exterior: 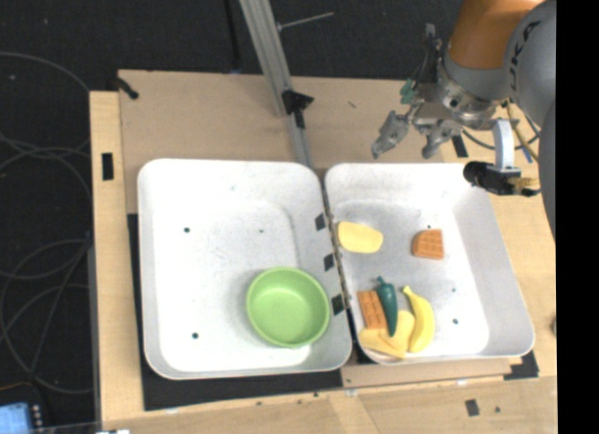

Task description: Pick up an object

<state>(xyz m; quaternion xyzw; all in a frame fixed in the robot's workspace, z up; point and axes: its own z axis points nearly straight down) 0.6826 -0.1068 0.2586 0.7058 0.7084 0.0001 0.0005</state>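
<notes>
Nothing picked yet.
Your gripper (409,139) hangs spread and bare above the right bin (487,264); the whole grasp remains.

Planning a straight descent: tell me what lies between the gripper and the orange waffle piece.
In the camera view, only bare white floor of the right bin separates the gripper from the orange waffle piece.

Right bin (487,236) centre open — items crowd near edge; green bowl (288,306) blocks left bin (187,198) front.
</notes>
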